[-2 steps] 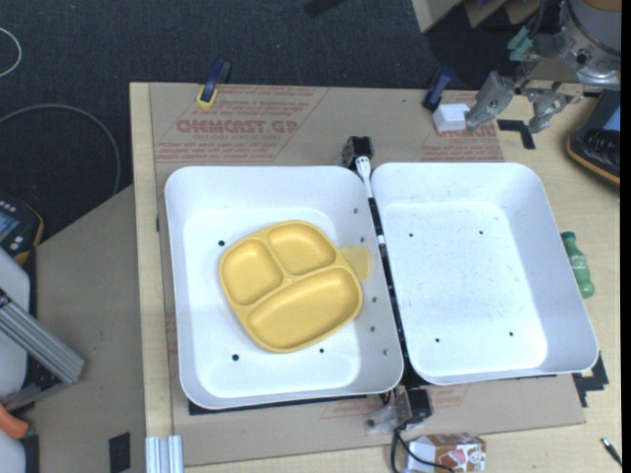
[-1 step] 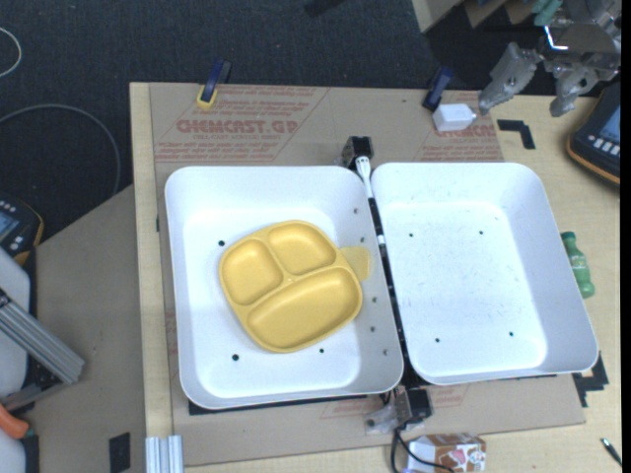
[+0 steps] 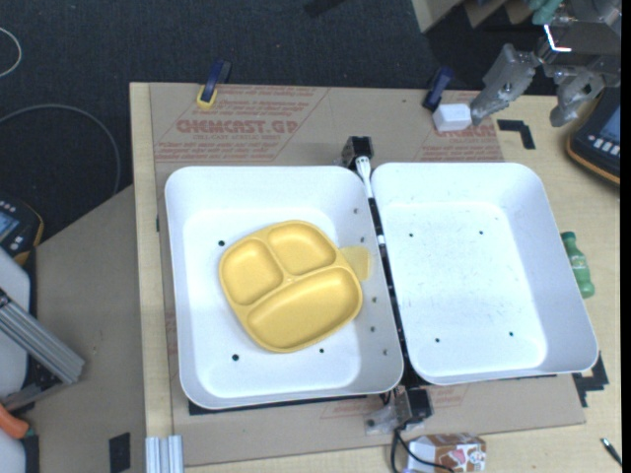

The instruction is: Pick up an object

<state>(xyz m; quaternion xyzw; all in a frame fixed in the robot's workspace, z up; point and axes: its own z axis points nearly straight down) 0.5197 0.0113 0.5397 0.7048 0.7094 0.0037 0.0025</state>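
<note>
In the left bin point(image 3: 187, 264), yellow divided plate point(image 3: 289, 284) (three compartments); gripper point(image 3: 493, 92) upper right, jaws' state unclear

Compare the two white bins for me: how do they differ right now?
The left bin holds a yellow divided plate lying flat near its middle; the right bin shows bare floor with dark specks. The left bin's floor is largely covered by the plate, while the right bin's floor is open to view. Both are shallow, white, rounded-corner trays of similar size, set side by side and meeting at a central clamp strip.
</note>
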